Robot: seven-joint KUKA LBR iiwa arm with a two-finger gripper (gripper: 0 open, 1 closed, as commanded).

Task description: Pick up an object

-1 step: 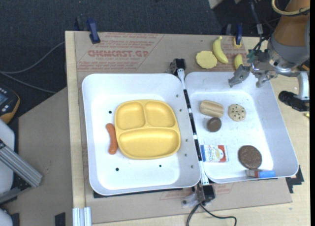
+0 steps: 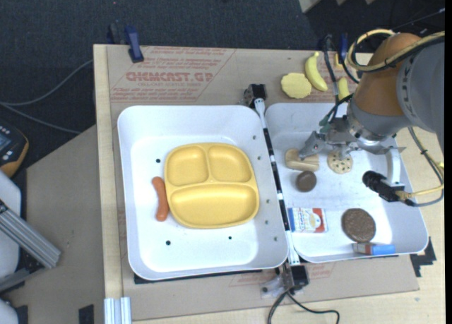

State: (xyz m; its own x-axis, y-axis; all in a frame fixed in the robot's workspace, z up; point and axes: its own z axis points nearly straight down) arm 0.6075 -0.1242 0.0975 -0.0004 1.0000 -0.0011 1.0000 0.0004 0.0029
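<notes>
My gripper (image 2: 326,150) hangs low over the back of the right bin (image 2: 402,227), open, with nothing between its fingers. One fingertip (image 2: 308,150) is just above a tan wooden cylinder (image 2: 301,161); the other side stands over a chocolate-chip cookie (image 2: 340,164). A small brown round piece (image 2: 306,181) lies just in front of the cylinder. Nearer the front of that bin lie a small milk carton (image 2: 308,219), a dark brown disc (image 2: 359,224) and a blue marker (image 2: 374,249).
The left bin (image 2: 134,146) holds a yellow divided plate (image 2: 210,184) with an orange sausage (image 2: 162,198) beside it. A toy banana (image 2: 316,72) and a yellow lump (image 2: 296,85) lie on the bench behind the right bin. Cables loop around the arm's wrist.
</notes>
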